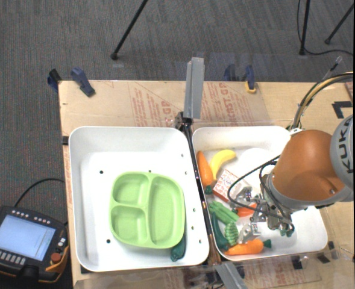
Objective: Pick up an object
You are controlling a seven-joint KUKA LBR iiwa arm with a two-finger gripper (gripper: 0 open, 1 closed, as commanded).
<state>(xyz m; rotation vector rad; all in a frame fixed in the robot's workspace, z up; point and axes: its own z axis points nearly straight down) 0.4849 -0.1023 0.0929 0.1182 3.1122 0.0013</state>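
My gripper (266, 217) is low in the right bin (257, 137), under the orange wrist band, among the toy food. Around it lie a yellow banana (221, 159), an upright orange carrot (205, 168), a red-and-white box (226, 183), green pieces (224, 214) and another carrot (248, 247) at the bin's front. A small orange piece (246, 211) lies just left of the gripper. Nothing clearly sits between the fingers.
The left bin (87, 161) holds a green divided plate (147, 209) with a dark green item (178, 252) at its front right corner. A grey post (194, 89) stands behind the bins. A teach pendant (23, 239) lies at the bottom left.
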